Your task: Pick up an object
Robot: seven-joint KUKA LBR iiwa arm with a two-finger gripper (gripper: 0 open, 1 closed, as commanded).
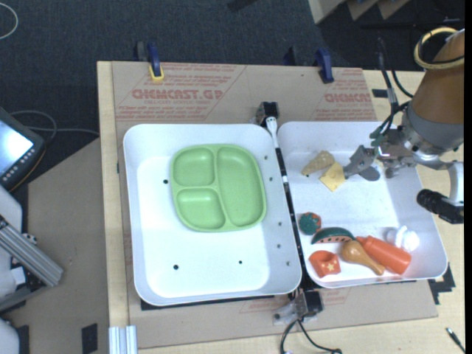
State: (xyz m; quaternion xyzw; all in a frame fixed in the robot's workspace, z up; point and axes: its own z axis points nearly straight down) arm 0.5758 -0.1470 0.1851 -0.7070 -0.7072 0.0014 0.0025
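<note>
Even, diffuse overhead lighting is seen. The two white bins (147,220) are rendered bright, close to overexposure, with little surface detail. Soft, short shadows are cast beneath the green tray (219,186) and the end effector (363,167). The surrounding floor (74,21) is recorded dark. Slight softness and grain are noted throughout.

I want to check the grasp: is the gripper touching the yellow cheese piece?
Cannot tell. In the camera view the gripper hangs just right of the yellow cheese piece, overlapping its edge, so height hides any gap.
</note>
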